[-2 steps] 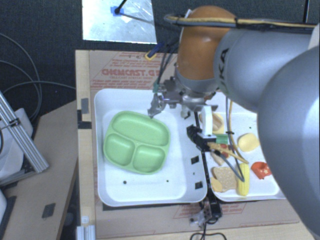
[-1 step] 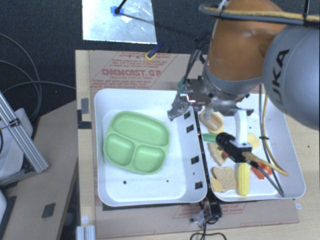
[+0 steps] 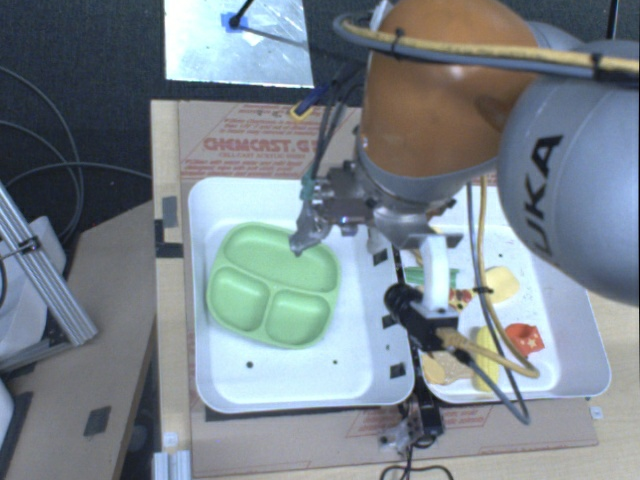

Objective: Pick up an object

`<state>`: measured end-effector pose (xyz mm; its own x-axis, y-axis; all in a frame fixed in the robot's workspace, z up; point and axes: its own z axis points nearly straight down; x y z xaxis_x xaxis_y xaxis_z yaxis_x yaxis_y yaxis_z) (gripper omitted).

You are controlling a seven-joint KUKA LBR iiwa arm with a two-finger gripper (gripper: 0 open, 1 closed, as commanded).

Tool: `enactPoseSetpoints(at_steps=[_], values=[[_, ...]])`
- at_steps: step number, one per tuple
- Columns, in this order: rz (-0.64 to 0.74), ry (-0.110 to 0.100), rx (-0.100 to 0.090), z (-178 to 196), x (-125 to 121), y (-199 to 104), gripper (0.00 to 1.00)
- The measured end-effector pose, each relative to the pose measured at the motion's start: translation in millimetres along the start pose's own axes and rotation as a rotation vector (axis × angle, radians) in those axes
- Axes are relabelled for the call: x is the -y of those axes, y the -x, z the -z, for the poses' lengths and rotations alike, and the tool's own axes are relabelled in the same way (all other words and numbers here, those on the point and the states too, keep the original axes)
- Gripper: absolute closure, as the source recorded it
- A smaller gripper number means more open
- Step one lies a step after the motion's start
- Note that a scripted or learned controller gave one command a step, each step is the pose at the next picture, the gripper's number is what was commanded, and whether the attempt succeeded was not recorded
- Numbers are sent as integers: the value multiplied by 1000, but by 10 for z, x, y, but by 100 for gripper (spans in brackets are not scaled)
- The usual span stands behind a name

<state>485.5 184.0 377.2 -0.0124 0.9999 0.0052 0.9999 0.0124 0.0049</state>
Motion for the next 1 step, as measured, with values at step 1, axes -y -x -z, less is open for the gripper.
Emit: enactPoseSetpoints(at_steps=[1], values=[[-14,1,4,346,-113,317,0]])
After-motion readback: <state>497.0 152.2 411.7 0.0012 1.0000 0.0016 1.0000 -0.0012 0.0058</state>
